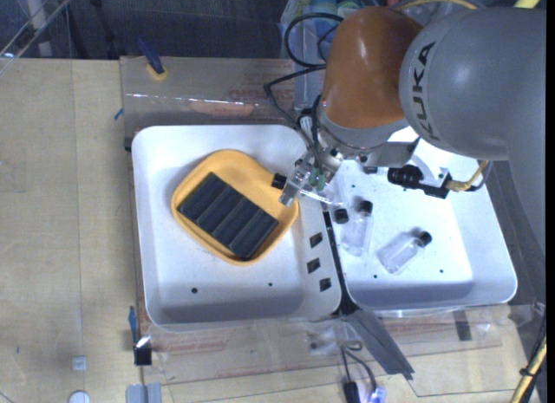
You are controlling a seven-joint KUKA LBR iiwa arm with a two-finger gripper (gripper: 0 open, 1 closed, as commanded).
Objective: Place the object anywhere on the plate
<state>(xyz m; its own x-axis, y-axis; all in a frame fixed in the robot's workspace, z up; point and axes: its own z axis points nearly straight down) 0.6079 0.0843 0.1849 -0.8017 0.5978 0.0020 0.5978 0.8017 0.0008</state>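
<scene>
A yellow plate with rounded corners lies tilted in the left bin. A dark ribbed rectangular pad covers its middle. My gripper hangs just over the plate's right rim, near the divider between the bins. A small black piece shows at its tip, next to the rim; something pale and clear sits beside it, too blurred to name. Two small clear bottles with black caps, one close to the divider and one further right, lie in the right bin.
The arm's grey and orange wrist looms over the back of the right bin. Black cables loop behind the bins. Black clips line the divider. Bare wooden bench stretches to the left.
</scene>
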